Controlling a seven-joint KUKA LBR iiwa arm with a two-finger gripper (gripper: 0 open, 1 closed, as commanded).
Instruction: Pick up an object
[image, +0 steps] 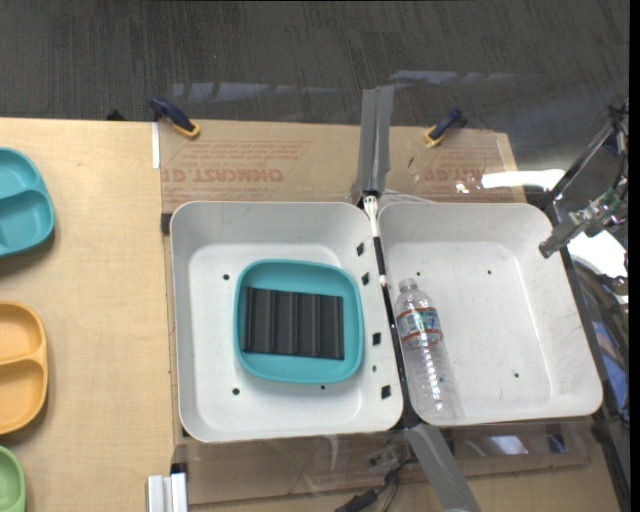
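In the right bin (540, 390), a clear water bottle (421, 345) lies on its side against the left wall, free to grasp; the gripper (590, 215) waits near the far-right rim, its state impossible to tell.

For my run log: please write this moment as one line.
bottle: lying, right bin | teal tray: left bin

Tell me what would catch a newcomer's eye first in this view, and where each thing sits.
The teal tray with a dark ribbed insert stands out most, lying in the middle of the left white bin. Next comes the clear plastic water bottle, lying along the left wall of the right white bin. Teal and orange divided plates sit on the wooden bench at the far left edge.
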